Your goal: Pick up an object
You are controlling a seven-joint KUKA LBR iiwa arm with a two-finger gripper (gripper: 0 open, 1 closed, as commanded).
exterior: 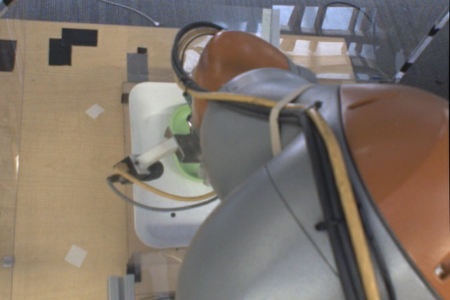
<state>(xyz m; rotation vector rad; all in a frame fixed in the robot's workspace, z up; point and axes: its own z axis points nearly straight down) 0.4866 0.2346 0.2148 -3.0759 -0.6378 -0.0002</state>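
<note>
You see the grey arm (295,172) covering most of the right side, reaching over a white bin (151,221) on the tan bench (63,151). A green object (184,121) lies in the bin, partly hidden beneath the wrist.

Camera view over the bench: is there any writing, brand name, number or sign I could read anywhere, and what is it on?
None: no readable word, number or brand.
Black block shapes on the tan bench top: plain marks, not letters.
Pale diamond patches on the bench: blank.
Grey arm and its orange band: no lettering visible.
White bin and green object: unmarked.
</note>
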